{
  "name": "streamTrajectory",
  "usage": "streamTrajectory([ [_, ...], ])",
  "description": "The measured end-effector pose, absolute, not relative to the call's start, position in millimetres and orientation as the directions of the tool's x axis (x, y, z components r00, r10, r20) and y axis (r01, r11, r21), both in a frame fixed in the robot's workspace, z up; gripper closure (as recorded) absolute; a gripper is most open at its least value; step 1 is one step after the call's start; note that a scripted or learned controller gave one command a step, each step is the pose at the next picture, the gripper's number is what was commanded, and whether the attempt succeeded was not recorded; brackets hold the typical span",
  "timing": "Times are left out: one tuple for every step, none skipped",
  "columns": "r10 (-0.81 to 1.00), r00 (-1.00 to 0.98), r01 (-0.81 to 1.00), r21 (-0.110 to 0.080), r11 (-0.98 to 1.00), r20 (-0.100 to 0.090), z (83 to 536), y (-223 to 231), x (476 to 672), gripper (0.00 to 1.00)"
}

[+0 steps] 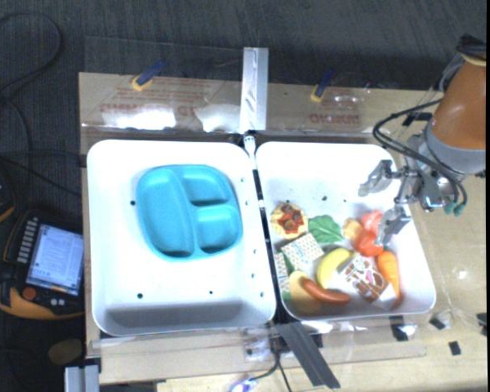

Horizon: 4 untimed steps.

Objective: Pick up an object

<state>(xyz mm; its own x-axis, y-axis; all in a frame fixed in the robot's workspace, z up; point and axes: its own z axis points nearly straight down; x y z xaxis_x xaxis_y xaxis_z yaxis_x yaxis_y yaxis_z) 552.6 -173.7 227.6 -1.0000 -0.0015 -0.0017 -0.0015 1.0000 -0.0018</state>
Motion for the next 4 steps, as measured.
streamTrajectory([
  [0.381, -0.925, 0.381, -0.003, 0.925, -0.002, 133.7, -208.6, 542.1, 0.00],
  [0.404, -0.915, 0.404, -0.002, 0.915, -0.004, 265.5, -202.9, 519.3, 0.00],
  [0.473, -0.881, 0.473, -0.002, 0.881, 0.000, 156.5, -165.4, 523.7, 0.00],
  [0.200, -0.980, 0.200, -0.003, 0.980, -0.014, 93.3, -161.6, 535.6, 0.00],
])
